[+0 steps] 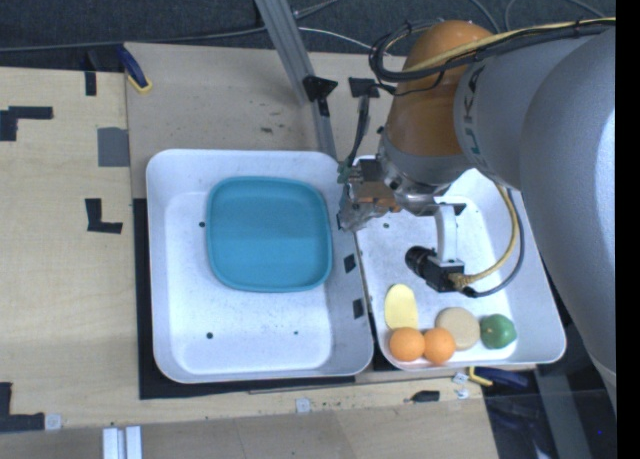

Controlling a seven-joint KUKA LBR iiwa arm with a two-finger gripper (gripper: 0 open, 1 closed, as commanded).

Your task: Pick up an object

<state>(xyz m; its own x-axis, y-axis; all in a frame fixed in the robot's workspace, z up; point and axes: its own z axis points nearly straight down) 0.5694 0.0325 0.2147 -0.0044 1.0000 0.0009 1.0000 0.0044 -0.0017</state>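
Jaws: state cannot be told; the gripper (352, 209) is seen from above at the inner edge of the right bin (520, 247), its working end masked by its own body and the wrist. No item is visible in its grasp. The pickable items lie grouped at the near end of the right bin: a pale yellow piece (401, 305), two orange fruits (406, 344) (439, 346) touching each other, a beige rounded piece (458, 324) and a green one (497, 329). The left bin (180, 277) bears a blue square plate (269, 233).
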